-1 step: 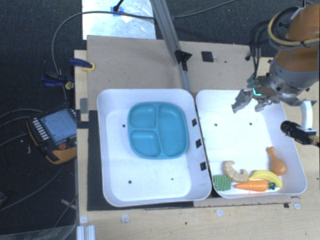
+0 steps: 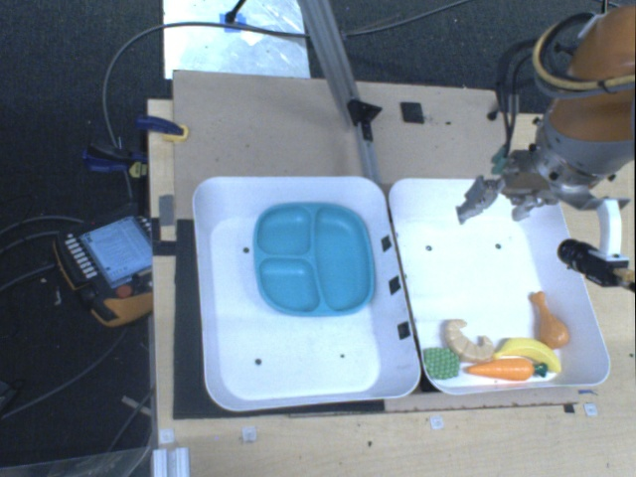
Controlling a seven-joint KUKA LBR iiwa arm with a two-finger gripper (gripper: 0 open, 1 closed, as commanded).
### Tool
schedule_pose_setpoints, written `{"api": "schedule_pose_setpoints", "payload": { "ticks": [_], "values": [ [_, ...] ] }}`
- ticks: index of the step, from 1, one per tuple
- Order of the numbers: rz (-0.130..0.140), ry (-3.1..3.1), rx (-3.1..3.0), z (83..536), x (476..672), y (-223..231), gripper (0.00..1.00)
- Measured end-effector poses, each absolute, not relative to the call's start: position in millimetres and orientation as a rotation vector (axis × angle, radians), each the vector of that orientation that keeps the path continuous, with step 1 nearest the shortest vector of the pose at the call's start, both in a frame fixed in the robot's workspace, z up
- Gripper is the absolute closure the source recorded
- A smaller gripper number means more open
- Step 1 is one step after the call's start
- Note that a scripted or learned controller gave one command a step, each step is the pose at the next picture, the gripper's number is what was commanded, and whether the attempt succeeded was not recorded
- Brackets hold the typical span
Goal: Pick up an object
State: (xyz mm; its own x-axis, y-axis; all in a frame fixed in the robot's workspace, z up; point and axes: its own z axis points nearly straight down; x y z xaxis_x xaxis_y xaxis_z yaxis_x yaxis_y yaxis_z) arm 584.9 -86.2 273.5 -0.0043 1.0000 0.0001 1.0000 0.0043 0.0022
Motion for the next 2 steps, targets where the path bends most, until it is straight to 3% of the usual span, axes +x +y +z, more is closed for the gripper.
{"api": "schedule_pose_setpoints", "payload": {
  "ticks": [2],
  "values": [
    [-0.002,2.223,2.221,187,582.0,-85,0.0]
  ]
}}
